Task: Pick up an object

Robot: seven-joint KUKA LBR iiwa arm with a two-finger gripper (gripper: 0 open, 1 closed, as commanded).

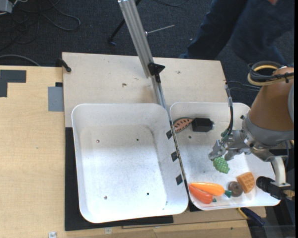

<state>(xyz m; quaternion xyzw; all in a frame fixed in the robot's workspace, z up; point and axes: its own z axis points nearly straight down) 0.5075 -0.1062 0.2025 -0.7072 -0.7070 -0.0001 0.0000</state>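
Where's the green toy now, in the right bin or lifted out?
In the right bin. The green toy sits over the bin floor just below the gripper; cannot tell whether it is lifted.

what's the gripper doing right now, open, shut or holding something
Gripper: sits right above the green toy in the right bin; open or shut cannot be told.

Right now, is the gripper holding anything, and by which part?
Cannot be told. The gripper sits right at the top of the green object in the right bin, but whether that object is between its fingers isn't visible.
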